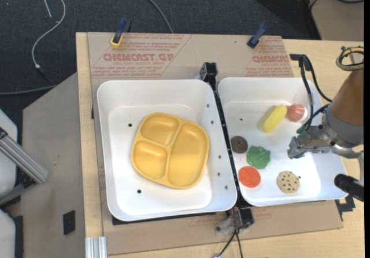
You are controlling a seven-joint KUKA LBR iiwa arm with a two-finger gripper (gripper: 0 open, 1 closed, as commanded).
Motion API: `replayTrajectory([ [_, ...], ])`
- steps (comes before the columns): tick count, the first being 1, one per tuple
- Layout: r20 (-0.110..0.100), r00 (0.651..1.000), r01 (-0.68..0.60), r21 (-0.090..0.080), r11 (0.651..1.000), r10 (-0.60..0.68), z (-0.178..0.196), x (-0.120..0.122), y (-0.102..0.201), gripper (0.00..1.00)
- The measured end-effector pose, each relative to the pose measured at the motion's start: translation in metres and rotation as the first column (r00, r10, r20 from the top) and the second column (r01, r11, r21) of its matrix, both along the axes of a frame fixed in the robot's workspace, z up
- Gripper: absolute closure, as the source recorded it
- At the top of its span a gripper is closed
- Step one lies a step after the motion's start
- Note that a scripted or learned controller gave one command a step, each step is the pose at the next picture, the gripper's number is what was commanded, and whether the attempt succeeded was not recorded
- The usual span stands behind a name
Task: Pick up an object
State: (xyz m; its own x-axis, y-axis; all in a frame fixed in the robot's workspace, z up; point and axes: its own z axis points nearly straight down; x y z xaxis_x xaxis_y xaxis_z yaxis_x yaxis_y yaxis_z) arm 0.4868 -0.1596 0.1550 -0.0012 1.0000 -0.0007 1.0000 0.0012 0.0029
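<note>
The right bin (254, 90) holds several small items: a yellow banana-like piece (274, 118), a pink ball (296, 113), a brown disc (239, 144), a green leafy piece (258, 157), an orange-red disc (250, 177) and a speckled cookie (287, 181). My gripper (300, 148) hangs low over the right side of this bin, just right of the green piece and above the cookie. Nothing shows between its tips. The arm's orange band (350, 100) rises behind it.
The left bin (115, 100) carries a yellow divided plate (170, 150). Black clamps (208, 70) sit where the bins meet at the back and at the front (243, 217). Cables (306, 77) run along the right bin's far right side. Cardboard (144, 54) lies under both bins.
</note>
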Motion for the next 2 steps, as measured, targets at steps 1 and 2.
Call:
replayTrajectory([
  [1, 0.0, 1.0, 0.001, -0.001, 1.0, -0.001, 0.053, -0.008, -0.006, 1.0],
  [2, 0.002, 1.0, -0.001, -0.001, 1.0, 0.001, 0.106, -0.007, -0.006, 1.0],
])
